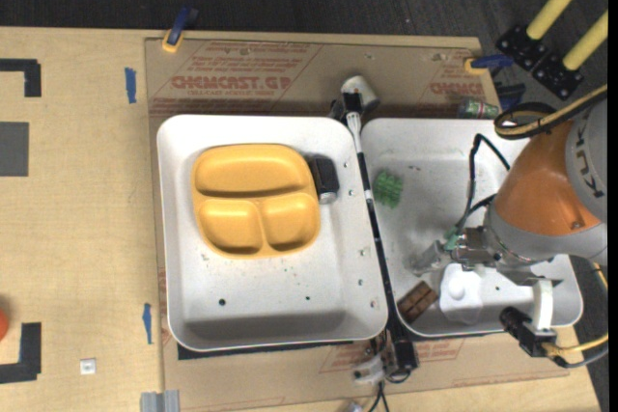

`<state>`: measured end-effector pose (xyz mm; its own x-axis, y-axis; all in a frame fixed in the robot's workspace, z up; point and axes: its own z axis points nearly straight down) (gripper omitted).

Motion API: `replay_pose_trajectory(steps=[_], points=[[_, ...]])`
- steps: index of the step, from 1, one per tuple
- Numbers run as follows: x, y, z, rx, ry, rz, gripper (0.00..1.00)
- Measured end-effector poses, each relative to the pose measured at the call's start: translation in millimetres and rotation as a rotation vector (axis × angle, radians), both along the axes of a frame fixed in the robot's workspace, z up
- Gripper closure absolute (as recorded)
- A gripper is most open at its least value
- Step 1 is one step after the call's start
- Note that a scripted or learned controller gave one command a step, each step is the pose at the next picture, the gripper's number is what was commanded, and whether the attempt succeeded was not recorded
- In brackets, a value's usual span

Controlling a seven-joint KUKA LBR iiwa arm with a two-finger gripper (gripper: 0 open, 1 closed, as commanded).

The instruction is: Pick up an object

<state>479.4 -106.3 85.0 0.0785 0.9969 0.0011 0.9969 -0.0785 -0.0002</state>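
Note:
In the left bin (193,294) lies a yellow divided plate (257,198), with a small black object (323,177) against its right edge. The right bin (425,140) holds a small green object (389,188) near its left wall. A brown block (415,301) sits at its front left corner. My gripper (454,258) is low inside the right bin, between the green object and the brown block, under the orange wrist (546,198). A greyish shape (425,256) shows just left of it; what it is cannot be told.
A black ridge (367,207) divides the two bins. Yellow poles with black clamps (541,53) stand at the back right. Cables (478,169) hang from the wrist over the right bin. Cardboard (241,77) lies behind the bins.

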Motion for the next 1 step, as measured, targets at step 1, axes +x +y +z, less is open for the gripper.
replay_pose_trajectory(steps=[1], points=[[1.2, 1.0, 10.2, 0.002, -0.003, 0.000, 1.00]])
